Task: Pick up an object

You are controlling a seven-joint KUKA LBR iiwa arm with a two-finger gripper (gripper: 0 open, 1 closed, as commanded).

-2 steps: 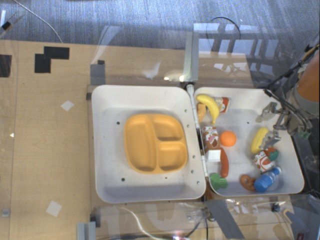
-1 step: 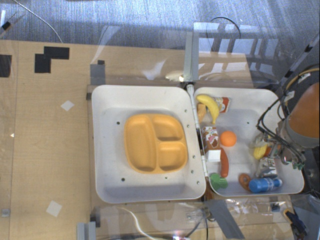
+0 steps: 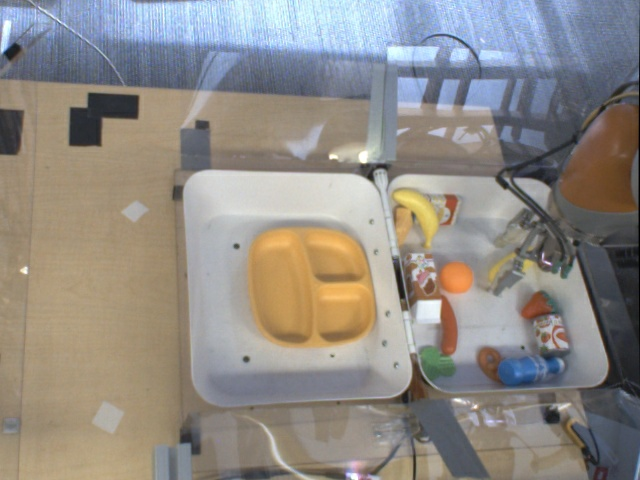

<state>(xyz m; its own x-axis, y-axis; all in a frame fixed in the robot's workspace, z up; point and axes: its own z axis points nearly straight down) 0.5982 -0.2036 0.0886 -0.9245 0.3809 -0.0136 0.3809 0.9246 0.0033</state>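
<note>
The right bin (image 3: 590,368) holds several small objects. A yellow banana (image 3: 418,211) lies at its far left with a red can (image 3: 446,209) behind it. An orange ball (image 3: 457,278) sits mid-bin beside a dark red packet (image 3: 422,274) and a white cube (image 3: 428,312). A red sausage (image 3: 449,328), a green piece (image 3: 436,364) and a blue bottle (image 3: 528,370) lie along the near side. My gripper (image 3: 518,261) hangs low over the bin's right half, right of the orange ball. A small yellow piece (image 3: 503,266) shows right at its tip.
The left bin (image 3: 215,368) carries a yellow divided plate (image 3: 310,286). A red piece (image 3: 537,304) and a red-and-white can (image 3: 551,334) lie just below my gripper. The arm's orange band (image 3: 600,163) and black cables (image 3: 530,168) overhang the right bin's far right corner.
</note>
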